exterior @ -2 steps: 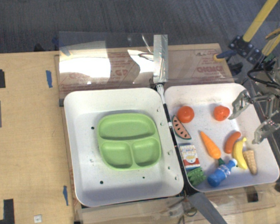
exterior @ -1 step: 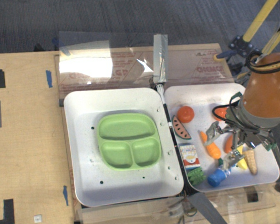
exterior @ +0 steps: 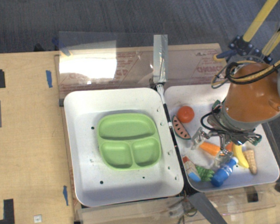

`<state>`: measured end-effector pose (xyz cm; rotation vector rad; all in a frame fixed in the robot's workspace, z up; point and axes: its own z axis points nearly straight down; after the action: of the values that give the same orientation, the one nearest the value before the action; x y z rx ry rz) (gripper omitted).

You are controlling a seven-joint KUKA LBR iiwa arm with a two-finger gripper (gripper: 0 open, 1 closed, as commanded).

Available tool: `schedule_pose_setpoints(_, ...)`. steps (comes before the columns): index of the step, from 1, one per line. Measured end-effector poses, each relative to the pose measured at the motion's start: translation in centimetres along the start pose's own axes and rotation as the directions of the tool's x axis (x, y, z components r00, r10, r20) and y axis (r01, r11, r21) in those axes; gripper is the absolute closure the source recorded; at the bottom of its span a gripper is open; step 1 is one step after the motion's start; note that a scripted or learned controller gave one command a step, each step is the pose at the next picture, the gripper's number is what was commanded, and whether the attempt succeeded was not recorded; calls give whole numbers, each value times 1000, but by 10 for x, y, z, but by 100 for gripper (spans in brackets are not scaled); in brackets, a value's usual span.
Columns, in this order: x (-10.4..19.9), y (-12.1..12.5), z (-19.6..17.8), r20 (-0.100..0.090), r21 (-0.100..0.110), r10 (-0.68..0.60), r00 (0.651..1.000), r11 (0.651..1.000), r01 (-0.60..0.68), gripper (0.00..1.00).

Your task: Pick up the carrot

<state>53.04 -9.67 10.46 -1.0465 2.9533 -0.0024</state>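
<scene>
The carrot (exterior: 210, 148), a short orange piece, lies on the floor of the right bin (exterior: 271, 172) near its middle. My gripper (exterior: 212, 144) hangs straight down over it from the grey arm with the orange band (exterior: 251, 94). It is open: one metal finger (exterior: 198, 138) stands just left of the carrot and the other finger (exterior: 225, 151) at its right end. The carrot rests on the bin floor between them. Part of the carrot's right end is hidden under the wrist.
Crowded around the carrot are a yellow banana (exterior: 240, 155), a tan bread stick (exterior: 251, 161), a blue bottle (exterior: 223, 174), a green item (exterior: 206, 173), a watermelon slice (exterior: 180, 128) and a red tomato (exterior: 185, 114). The left bin (exterior: 78, 118) holds a green divided plate (exterior: 129, 139).
</scene>
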Motion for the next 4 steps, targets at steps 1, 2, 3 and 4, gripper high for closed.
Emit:
schedule_pose_setpoints(1,9,7,14,2,2,40,999,999,-40,0)
schedule_pose_setpoints(2,4,6,1,16,10,39,999,999,-39,100)
schedule_pose_setpoints(3,-35,45,-85,6,2,175,985,985,-175,100)
schedule_pose_setpoints(4,23,-26,-84,-2,1,68,998,998,-68,100)
